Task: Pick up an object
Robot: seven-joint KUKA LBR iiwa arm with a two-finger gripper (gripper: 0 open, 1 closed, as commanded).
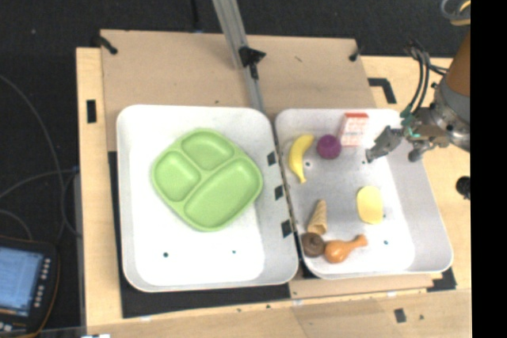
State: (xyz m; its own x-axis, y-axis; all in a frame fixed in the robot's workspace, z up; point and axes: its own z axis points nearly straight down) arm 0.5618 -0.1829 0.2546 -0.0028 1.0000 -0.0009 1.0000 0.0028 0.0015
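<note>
Banana [299,157] lies in the right bin [428,241] (beside a purple ball [329,146] and a red-and-white carton [354,128]), while the hand [394,145] hovers nearby, fingers spread, holding nothing.

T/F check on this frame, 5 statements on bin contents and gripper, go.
1. The green divided plate lies in the left bin. True.
2. The banana lies in the left bin. False: it lies in the right bin, near its left wall.
3. The gripper holds the purple ball. False: the ball lies on the bin floor, apart from it.
4. The yellow lemon lies right of the cone. True.
5. The plate holds a donut. False: its compartments hold nothing.
</note>
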